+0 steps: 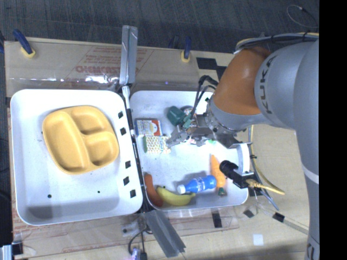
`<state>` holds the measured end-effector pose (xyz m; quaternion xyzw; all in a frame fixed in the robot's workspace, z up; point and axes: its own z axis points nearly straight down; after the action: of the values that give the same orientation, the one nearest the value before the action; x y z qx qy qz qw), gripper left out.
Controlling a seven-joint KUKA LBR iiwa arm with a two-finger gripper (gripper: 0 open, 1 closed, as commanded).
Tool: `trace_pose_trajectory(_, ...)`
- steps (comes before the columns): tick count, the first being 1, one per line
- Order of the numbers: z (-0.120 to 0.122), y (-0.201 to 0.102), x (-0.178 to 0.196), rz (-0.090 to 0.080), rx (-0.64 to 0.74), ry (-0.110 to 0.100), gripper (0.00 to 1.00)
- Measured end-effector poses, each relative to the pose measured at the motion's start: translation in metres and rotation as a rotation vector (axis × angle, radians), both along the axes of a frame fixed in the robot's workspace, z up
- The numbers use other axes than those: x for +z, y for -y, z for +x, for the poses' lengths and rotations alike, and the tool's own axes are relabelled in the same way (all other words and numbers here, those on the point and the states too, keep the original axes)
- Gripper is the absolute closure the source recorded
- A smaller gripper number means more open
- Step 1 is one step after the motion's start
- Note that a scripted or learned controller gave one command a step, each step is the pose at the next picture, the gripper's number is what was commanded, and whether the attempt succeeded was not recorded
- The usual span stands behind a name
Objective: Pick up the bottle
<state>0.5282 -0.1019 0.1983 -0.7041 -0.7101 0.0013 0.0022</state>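
Note:
The bottle (198,185) is blue with a white cap and lies on its side near the front wall of the right bin (179,99). My gripper (187,133) hangs over the middle of that bin, behind and a little left of the bottle and well apart from it. Nothing can be made out between its fingers. The arm's orange band and grey body cover the bin's right part.
A banana (174,196) and a red-brown item (150,190) lie left of the bottle, and an orange carrot (217,168) lies just behind it. A teal object (176,115), a small box (147,127) and a patterned packet (155,144) sit near the gripper. The left bin (27,188) holds a yellow tray (80,138).

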Motion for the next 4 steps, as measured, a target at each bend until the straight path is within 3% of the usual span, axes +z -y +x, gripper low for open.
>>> trace_pose_trajectory(1, -0.047, 0.042, -0.072, 0.0, 0.018, 0.001, 0.0)
trace_pose_trajectory(2, -0.052, 0.06, -0.107, 0.002, 0.146, 0.002, 0.0)
trace_pose_trajectory(3, -0.052, 0.06, -0.097, 0.001, 0.151, 0.001, 1.0)
trace_pose_trajectory(4, -0.052, 0.06, -0.097, 0.001, 0.151, 0.002, 0.0)
